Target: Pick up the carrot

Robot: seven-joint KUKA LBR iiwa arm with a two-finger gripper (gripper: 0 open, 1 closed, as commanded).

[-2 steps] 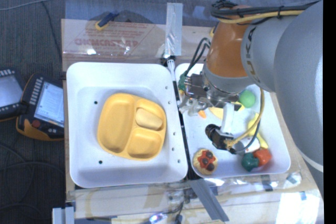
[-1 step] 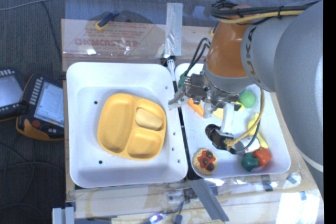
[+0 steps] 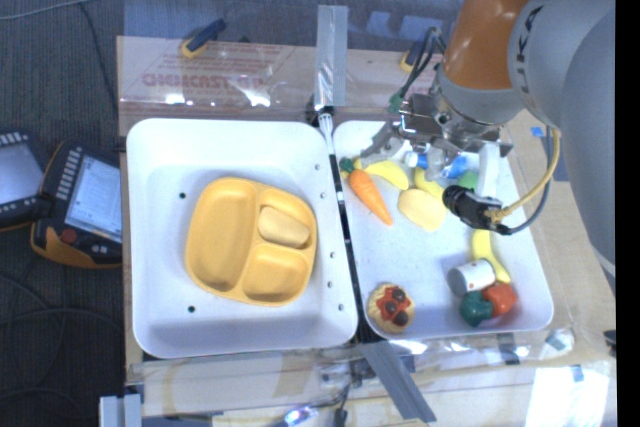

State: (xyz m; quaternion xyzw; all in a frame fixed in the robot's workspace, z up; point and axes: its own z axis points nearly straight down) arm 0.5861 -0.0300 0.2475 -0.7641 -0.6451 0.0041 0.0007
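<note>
The carrot [image 3: 369, 193] lies in the right bin [image 3: 540, 300], tight against its left wall — bare floor below it; the gripper [image 3: 425, 152] hovers near its upper right, its finger state hidden

Two white bins [image 3: 150, 245], one yellow tray [image 3: 215, 245], one carrot [image 3: 370, 195], one banana [image 3: 488, 253], one pizza piece [image 3: 390, 307]

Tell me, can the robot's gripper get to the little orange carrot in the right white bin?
Probably yes. The orange carrot with green top lies uncovered near the right white bin's left wall, and the gripper hangs just right of it.
</note>
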